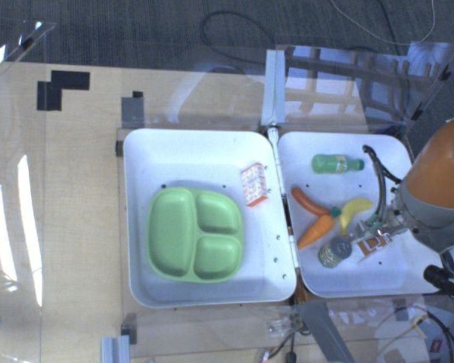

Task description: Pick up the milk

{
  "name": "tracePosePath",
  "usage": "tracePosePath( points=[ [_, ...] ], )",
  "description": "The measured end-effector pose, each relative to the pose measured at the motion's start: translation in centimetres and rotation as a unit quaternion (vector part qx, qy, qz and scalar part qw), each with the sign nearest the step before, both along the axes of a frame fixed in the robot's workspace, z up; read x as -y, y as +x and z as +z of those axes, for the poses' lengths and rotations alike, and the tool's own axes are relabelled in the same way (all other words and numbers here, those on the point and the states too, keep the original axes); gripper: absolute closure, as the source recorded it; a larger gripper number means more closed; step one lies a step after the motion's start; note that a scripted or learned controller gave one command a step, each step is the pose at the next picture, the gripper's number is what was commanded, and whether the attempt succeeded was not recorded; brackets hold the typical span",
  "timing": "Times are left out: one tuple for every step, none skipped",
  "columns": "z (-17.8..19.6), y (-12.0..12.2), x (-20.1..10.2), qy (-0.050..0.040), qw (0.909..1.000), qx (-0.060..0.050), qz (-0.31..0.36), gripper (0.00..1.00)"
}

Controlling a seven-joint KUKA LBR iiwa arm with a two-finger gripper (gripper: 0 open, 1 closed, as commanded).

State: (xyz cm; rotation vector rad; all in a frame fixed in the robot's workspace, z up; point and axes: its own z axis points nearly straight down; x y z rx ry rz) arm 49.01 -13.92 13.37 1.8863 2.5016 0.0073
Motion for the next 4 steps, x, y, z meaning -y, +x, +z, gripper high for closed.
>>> tracePosePath(
  points=[
    [4.4,6.7,-2.8,-0.0001,0.9998,-0.001,0.019,1.00],
    [7.6,6.8,6.7,-0.0026,0.9960,0.001,0.089,1.00],
    [7.6,6.8,6.6,-0.0024,0.9960,0.001,0.090,0.00],
    [-4.3,6.7,5.7,-0.0016,0.9968,0.001,0.080,0.00]
  ],
)
